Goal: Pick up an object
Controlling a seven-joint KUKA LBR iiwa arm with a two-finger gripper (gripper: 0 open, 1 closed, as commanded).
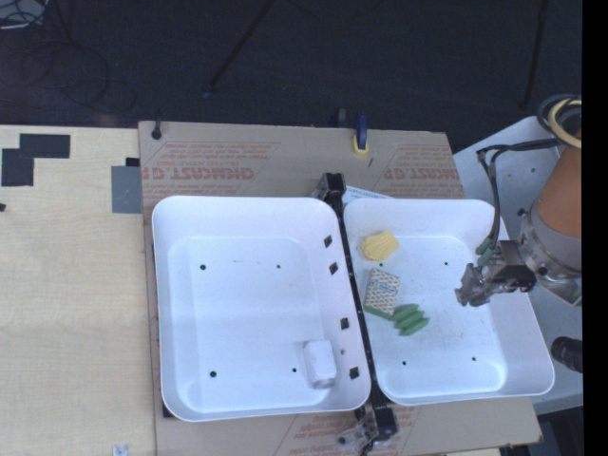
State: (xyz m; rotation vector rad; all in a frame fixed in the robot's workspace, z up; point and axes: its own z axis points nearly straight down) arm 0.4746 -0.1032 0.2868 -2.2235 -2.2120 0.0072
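Note:
The right bin (446, 373) holds a yellow lumpy object (379, 245) near its far left, a grey-and-white patterned piece (382, 291) just below it, and a green pod-shaped object (409, 319) to the lower right of that. A whitish translucent block (319, 361) lies in the left bin (237, 245) near its front right corner. My gripper (472, 290) hangs over the right side of the right bin, well to the right of the green object, with nothing visible in it.
Both bins rest on a cardboard sheet (237, 164) on a light wooden bench. A black clip divider (344, 283) runs between the bins. A blue-and-yellow clamp (361, 136) stands at the cardboard's far edge. Cables trail behind the arm at the right.

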